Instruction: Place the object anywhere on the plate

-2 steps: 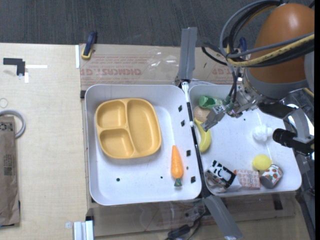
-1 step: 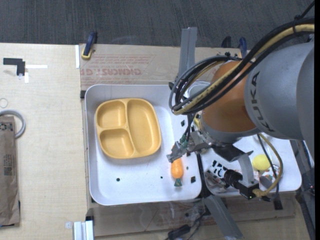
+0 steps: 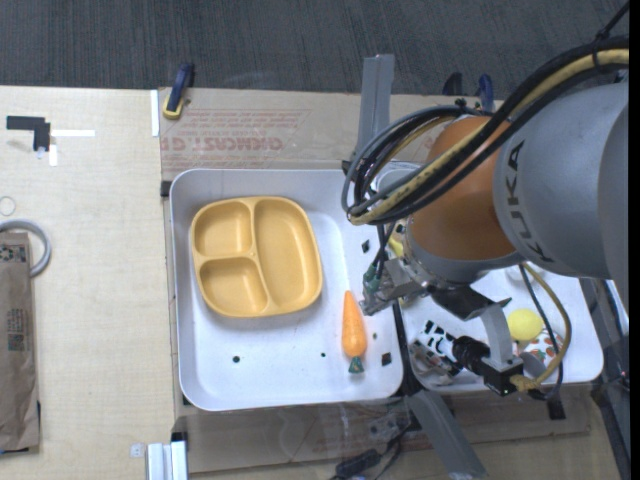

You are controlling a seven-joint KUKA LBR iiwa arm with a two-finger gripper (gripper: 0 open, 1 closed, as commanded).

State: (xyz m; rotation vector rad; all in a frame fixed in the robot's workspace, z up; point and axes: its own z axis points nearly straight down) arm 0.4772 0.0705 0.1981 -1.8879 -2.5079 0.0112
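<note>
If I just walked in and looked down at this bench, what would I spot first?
Probably the big grey robot arm with its orange band, reaching in from the right with black and yellow cables looped over it. Next, the yellow plate with three compartments in the left white bin. Then the little orange toy carrot lying to the right of the plate, apart from it.

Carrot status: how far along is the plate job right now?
Nothing looks done yet. The carrot lies on the floor of the left bin, just right of the yellow divided plate, apart from it. The arm hangs above the seam between the bins, close by the carrot; its pincer is hidden from this angle. The pick, the carry and the placing on the plate are left.
</note>
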